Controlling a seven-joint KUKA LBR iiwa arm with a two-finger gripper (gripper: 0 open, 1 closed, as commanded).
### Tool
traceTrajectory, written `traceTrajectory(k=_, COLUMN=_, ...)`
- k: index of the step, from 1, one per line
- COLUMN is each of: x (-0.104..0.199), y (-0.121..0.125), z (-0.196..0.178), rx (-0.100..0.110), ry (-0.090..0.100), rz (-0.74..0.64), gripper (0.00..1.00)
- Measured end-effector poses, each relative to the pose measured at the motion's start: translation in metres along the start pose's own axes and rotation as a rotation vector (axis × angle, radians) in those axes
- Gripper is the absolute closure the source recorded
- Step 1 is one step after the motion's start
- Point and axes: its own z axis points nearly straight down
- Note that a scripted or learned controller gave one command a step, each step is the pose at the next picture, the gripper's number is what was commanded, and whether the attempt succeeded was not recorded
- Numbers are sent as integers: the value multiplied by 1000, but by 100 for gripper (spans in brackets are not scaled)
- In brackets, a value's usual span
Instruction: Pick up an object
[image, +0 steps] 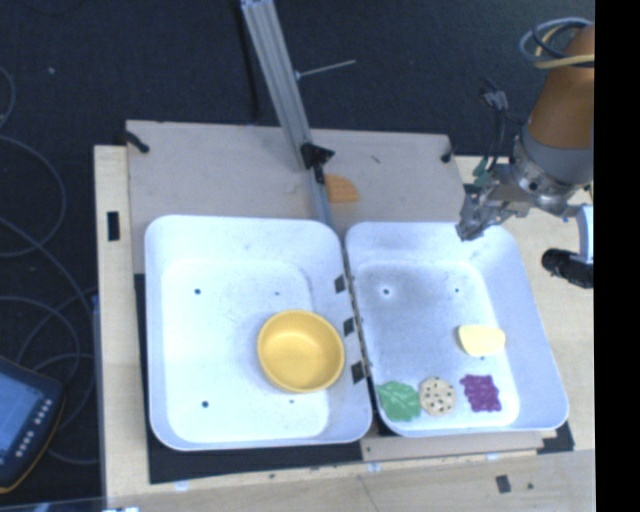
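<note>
Hovering at the right bin's (520, 300) far corner, the gripper (472, 226) carries nothing — whether it is spread, I cannot tell. Approach step, I judge: candidates lie near the front — yellow piece (481, 339), cookie (436, 396), purple piece (482, 392) — so it must reach down.

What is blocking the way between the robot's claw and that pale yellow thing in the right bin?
Nothing visible. The tool hangs over the far right corner of the right bin, and the yellow piece lies nearer the front on bare bin floor. The green piece, cookie and purple piece sit beyond it, along the front edge.
</note>
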Motion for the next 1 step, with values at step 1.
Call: traceTrajectory(k=1, x=49, y=5, z=-5, rx=3, ry=1, rz=-4, gripper=100)
